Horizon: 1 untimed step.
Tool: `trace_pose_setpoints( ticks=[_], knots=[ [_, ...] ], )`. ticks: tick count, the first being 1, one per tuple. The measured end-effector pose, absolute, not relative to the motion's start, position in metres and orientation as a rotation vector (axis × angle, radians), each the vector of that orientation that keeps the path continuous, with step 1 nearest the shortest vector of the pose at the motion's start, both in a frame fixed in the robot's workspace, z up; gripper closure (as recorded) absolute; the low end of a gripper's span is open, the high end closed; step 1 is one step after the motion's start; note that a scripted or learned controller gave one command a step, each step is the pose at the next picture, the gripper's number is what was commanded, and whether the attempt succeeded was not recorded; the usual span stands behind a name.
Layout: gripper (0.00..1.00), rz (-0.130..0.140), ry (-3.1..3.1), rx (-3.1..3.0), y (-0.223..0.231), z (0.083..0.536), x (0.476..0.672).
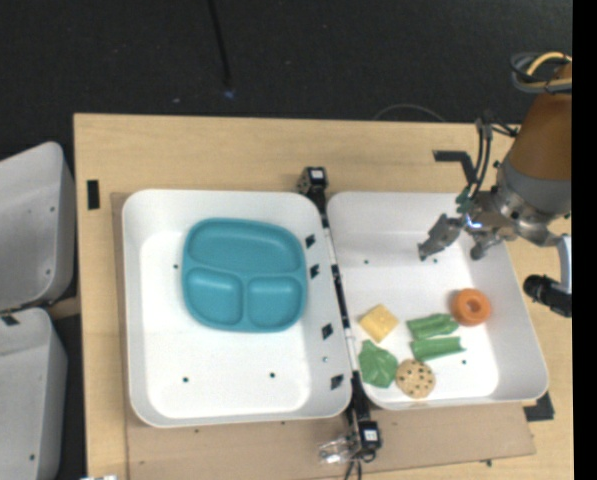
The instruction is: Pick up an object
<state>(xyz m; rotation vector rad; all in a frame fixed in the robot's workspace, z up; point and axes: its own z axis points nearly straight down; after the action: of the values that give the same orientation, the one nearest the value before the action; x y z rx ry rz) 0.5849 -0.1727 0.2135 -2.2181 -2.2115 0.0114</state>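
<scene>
Text: none readable anywhere on the bench (98,148).
Labels: none legible on the bins (138,268) or the tray (244,273).
Numbers, brands, signs: none can be made out.

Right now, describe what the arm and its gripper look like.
The arm has a rounded orange band over a grey wrist section. A thin dark cable loops along its left side. The gripper is small, grey metal with dark tips, showing a tiny blue-white glint near its base.
</scene>
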Motion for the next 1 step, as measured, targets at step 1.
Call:
trace_pose_setpoints(
  ticks=[1],
  knots=[
    [0.0,0.0,-2.222,-2.223,-0.1724,0.2209,0.5878]
  ],
)
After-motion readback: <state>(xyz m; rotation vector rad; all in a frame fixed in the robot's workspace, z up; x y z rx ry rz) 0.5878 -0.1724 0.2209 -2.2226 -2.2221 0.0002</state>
